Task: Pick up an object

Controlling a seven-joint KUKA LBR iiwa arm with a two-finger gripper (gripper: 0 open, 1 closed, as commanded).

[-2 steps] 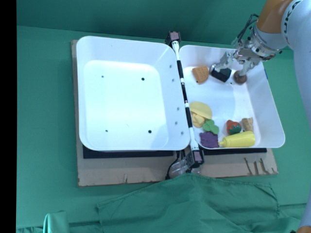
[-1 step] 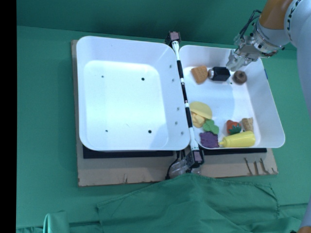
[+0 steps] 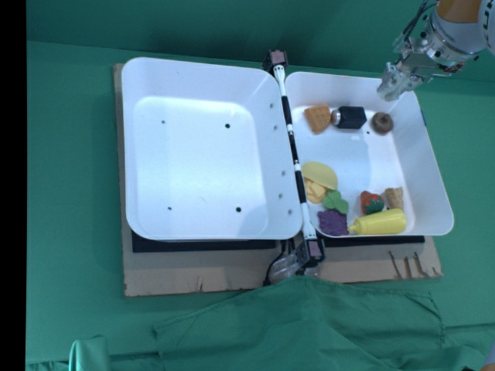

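1. Left bin (image 3: 147,76) sits on the green counter (image 3: 69,168), white and shallow, with a few small dark dots on its floor
2. A black and white rod (image 3: 291,141) runs along the seam between the two bins
3. Right bin (image 3: 433,199) has all the stuff. Far end: a tan cracker-looking piece (image 3: 317,117), a dark little bottle (image 3: 349,117) and a brown donut (image 3: 381,122) in a row
4. Near end: a yellow piece (image 3: 319,175), green leaf (image 3: 336,201), purple grapes (image 3: 332,222), strawberry (image 3: 371,202), a tan chunk (image 3: 394,197) and a yellow squeeze bottle (image 3: 379,222) lying flat by the near wall
5. The gripper (image 3: 392,83) hangs over the far right corner, just above the donut and not touching it. Fingers look close together with nothing between them
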